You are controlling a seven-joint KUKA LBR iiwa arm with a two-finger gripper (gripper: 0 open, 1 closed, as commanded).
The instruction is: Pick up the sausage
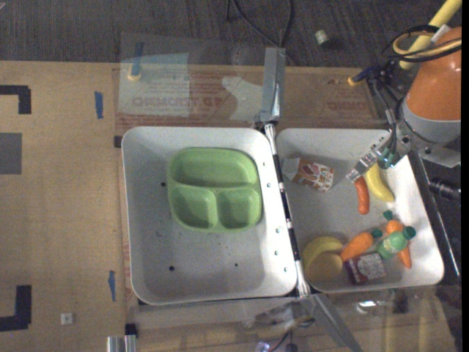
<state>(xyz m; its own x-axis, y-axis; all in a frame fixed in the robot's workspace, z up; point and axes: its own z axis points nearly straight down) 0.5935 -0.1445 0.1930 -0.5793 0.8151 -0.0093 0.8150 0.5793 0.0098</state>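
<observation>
The sausage (362,196), orange-red, lies upright in the right bin (330,218), toward its far right part. Its upper end is at the gripper (374,160), which reaches in from the right; whether the gripper is spread or pinching cannot be told. A banana (379,184) lies just beside the sausage on its right. A small carton (314,174) sits to the left. Nearer the front are a carrot (358,245), a green bottle (396,242), a yellow round fruit (323,255) and a red packet (366,268). The left bin (146,262) holds a green divided tray (215,189).
</observation>
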